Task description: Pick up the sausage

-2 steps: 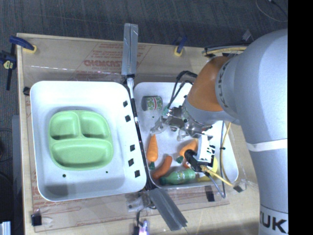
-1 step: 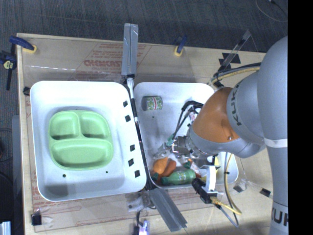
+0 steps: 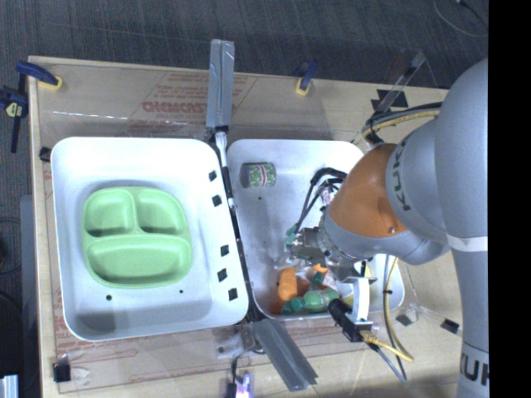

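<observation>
Grey and orange, the arm [image 3: 415, 197] rises closest of all, bulking in from the right with its wrist bent down over the right bin. Starting at the left, a blue clamp [image 3: 39, 75] grips the edge of the table [image 3: 124, 98]. The left bin [image 3: 66, 152] holds a pale green divided plate [image 3: 137, 237], which lies flat near the bin's middle. Between the two bins a grey bar [image 3: 221, 73] runs back from their shared edge. The right bin [image 3: 282, 152] has a small can [image 3: 258, 175] with a green label lying on its side near the far left corner, well apart from everything else. At the near end of this bin sits a huddle of small items: an orange piece [image 3: 287, 284], a green piece [image 3: 309, 303] just beside it, and a reddish bit [image 3: 319, 274] tucked against the wrist, which may be the sausage, though it is too hidden to be sure. The claw [image 3: 309, 251] hangs low over this huddle, under the wrist and a tangle of cables; whether it is wide, narrow or holding anything cannot be told.
</observation>
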`<state>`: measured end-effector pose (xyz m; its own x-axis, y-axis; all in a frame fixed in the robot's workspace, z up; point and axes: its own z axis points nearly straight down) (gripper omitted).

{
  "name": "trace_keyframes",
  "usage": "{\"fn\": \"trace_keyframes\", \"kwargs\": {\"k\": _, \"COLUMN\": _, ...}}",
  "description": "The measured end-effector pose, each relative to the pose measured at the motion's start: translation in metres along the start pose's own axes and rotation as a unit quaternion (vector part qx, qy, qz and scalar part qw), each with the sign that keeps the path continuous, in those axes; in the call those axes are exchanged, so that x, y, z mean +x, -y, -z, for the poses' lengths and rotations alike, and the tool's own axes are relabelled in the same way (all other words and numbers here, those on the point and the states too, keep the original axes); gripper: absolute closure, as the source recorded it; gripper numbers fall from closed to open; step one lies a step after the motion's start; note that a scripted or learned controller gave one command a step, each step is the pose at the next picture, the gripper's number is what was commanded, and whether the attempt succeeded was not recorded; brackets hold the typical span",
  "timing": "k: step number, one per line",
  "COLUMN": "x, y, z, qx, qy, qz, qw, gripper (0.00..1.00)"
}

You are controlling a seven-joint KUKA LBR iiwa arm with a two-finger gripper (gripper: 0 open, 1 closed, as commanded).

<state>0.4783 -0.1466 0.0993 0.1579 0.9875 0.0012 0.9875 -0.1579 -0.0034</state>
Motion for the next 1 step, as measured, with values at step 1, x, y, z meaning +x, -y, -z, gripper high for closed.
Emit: {"fn": "trace_keyframes", "kwargs": {"k": 1, "x": 0.0481, "y": 0.0088, "z": 0.0673, "qx": 0.000, "qy": 0.000, "qz": 0.020, "qw": 0.9998, "gripper": 1.00}}
